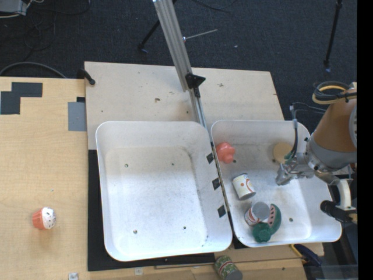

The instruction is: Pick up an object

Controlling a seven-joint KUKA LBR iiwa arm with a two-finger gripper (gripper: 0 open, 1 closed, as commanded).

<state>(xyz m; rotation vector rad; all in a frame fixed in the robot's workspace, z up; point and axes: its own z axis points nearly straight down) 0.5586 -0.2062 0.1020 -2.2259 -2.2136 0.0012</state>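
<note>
Reaching in from the right of the frame, the arm (335, 136) is seen over the right bin (300, 229), its gripper (285, 174) low above the bin floor at the middle right. Whether the tool is spread or pressed together cannot be told at this size, and nothing is seen held in it.

Candidate objects lie left of and below the gripper: a small white cup (243, 186) near the bin's middle, a pink lump (225, 151) by the divider at the upper left of the bin, and a red-and-white can (256, 213) touching a green object (267, 226) at the lower middle.

The step in hand is judged to be the approach, with no object yet picked. A shift toward the lower left is called for, the white cup being nearest and standing apart from the rest, then a descent and a closing around it.
</note>
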